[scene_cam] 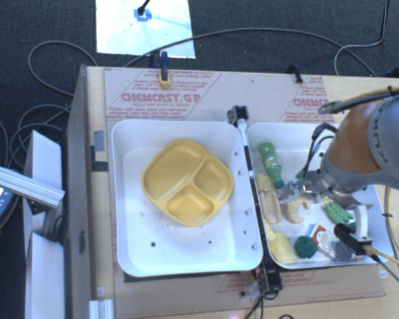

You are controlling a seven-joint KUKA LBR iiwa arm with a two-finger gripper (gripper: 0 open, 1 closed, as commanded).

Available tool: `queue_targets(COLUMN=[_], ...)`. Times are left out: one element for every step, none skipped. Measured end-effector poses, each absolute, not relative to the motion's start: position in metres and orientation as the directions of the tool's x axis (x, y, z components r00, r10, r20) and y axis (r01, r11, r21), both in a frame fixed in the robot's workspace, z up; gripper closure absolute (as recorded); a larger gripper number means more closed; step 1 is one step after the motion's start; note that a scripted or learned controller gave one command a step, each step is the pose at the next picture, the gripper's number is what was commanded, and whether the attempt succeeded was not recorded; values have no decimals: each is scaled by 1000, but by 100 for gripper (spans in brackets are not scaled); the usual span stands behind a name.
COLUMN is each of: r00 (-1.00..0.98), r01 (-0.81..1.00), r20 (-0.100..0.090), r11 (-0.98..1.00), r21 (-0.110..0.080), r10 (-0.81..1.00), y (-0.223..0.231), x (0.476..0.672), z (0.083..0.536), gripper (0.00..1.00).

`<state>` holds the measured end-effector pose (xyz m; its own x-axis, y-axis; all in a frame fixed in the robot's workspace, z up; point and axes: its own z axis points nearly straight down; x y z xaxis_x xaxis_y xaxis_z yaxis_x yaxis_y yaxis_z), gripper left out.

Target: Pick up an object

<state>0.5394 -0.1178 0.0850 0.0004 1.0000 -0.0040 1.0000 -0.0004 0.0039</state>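
From the overhead camera, the arm's gripper [296,190] hangs low in the right bin [289,133], its state impossible to tell. Just beside it lie a green bottle [270,163], a bread roll [270,205] and a green ball [305,246]. The yellow divided plate [187,181] sits in the left bin [136,244].

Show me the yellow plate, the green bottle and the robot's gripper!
Yellow plate [187,181], camera view, on its middle ridge.
Green bottle [271,163], camera view, on its body.
Gripper [291,190], camera view, at its fingertips.
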Motion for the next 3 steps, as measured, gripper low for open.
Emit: queue_targets(r00=[-2, -4, -4], r01=[1000, 1000, 1000], r20=[-2, 1, 0], r11=[2, 4, 4], r21=[4, 3, 3], r10=[1000, 1000, 1000], y=[-116, -50, -36], x=[540, 562, 537], z=[95, 185, 237], gripper=[100, 100, 100])
